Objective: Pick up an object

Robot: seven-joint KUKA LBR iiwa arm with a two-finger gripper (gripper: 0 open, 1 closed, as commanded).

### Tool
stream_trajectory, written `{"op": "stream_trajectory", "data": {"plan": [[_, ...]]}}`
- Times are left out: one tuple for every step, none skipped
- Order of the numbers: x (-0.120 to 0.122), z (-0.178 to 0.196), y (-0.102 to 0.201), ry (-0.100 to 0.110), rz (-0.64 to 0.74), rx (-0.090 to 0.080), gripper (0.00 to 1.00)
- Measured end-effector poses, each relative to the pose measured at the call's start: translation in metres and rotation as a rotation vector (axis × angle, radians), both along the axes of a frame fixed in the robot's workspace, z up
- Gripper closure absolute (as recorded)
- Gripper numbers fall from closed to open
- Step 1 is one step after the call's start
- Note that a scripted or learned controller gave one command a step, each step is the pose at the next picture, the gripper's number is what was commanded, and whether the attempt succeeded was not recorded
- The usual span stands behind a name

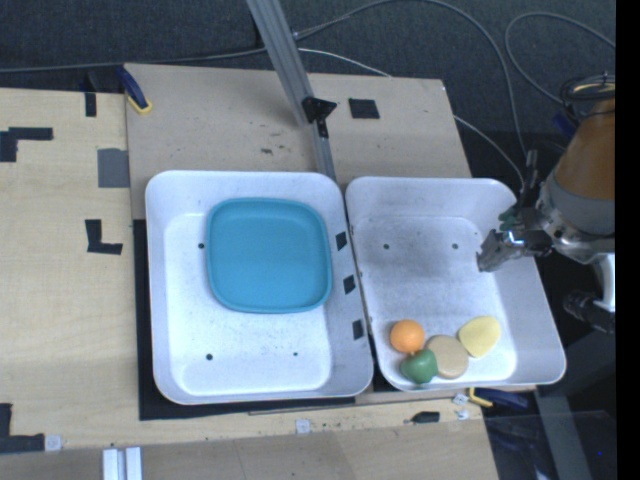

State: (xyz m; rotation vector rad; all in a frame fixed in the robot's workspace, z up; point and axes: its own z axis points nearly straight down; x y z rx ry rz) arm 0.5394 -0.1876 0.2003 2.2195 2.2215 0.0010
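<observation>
- On the bench's left half: left bin (165, 268), shallow, white. Contents: one blue plate (268, 254), square with rounded corners, lying flat, nearer the bin's far wall than its near wall.
- On the bench's right half: right bin (420, 208), touching the left bin along their shared edge. Contents: four small items bunched in the near corner area: orange ball (406, 336), green item (419, 366), tan item (449, 356), yellow item (480, 334). Green and tan touch; orange sits just beside green; yellow lies just beside tan.
- At the right bin's right wall: tool (497, 250), on the grey arm, poised above the rim, well apart from the cluster. Grasp state: cannot tell; nothing visible in it.
- Hazard, judged: items are packed close, so a descent onto one may nudge neighbours or pinch two at once. Rounded shapes may roll or slip from a grasp.
- Hazard, judged: cluster lies near the bin's near wall; a low approach may strike the rim.
</observation>
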Motion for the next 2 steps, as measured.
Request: {"op": "stream_trajectory", "data": {"plan": [[0.01, 0.049, -0.001, -0.002, 0.0, 0.0, 1.0], [0.014, 0.043, 0.044, 0.002, 0.002, 0.001, 1.0]]}}
